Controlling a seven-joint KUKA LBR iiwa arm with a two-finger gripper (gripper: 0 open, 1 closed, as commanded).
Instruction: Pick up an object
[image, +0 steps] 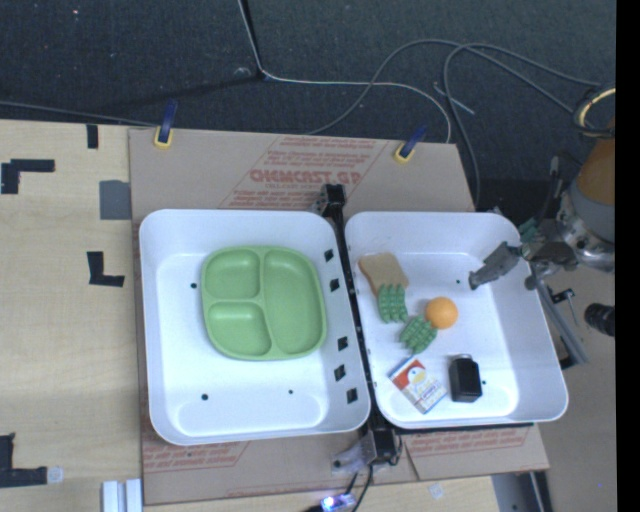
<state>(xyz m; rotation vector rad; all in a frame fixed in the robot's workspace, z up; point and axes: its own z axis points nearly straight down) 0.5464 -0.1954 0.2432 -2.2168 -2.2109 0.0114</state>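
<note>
The right bin (520, 400) holds several small objects. A tan bread-like slice (382, 269) lies near its left wall. Two green ridged pieces (392, 302) (418, 333) lie just below the slice, and an orange ball (441, 313) rests beside them. A small black block (465, 379) and a red-and-white carton (418, 385) lie near the front wall. My gripper (505, 278) hangs over the bin's right rim, up and to the right of the ball. It is open, with nothing between its fingers.
The left bin (170, 400) holds a green divided plate (265, 302). A black divider with clips (343, 300) runs between the bins. Cables (430, 60) trail across the dark floor behind the bench. The arm's grey body (590, 215) stands at the right edge.
</note>
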